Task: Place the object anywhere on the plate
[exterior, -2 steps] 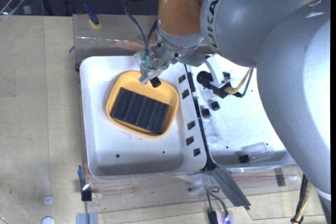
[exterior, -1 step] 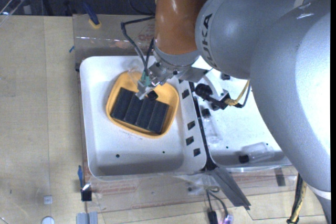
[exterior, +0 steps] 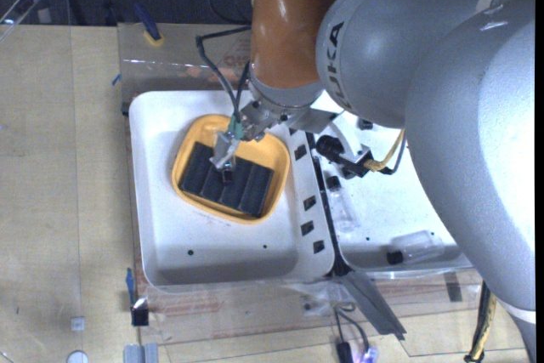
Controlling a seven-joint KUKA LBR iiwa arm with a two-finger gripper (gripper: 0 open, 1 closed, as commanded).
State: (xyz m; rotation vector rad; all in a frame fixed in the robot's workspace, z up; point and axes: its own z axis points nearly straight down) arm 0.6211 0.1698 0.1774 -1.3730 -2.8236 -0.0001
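Observation:
A yellow square plate (exterior: pixel 193 140) sits in the left white bin (exterior: pixel 161 208). On the plate lies a black ribbed object (exterior: pixel 246 187) made of several dark slabs side by side. My gripper (exterior: pixel 224 157) hangs directly over the plate's middle, its tips right at the top edge of the black object. The grey arm with its orange band (exterior: pixel 285 25) comes in from the upper right and hides the plate's far corner.
The right white bin (exterior: pixel 382 225) lies under the arm and holds a small clear item with a dark end (exterior: pixel 412 249). A black-and-white marked divider (exterior: pixel 310 200) runs between the bins. Bare wooden bench (exterior: pixel 59 183) stretches to the left.

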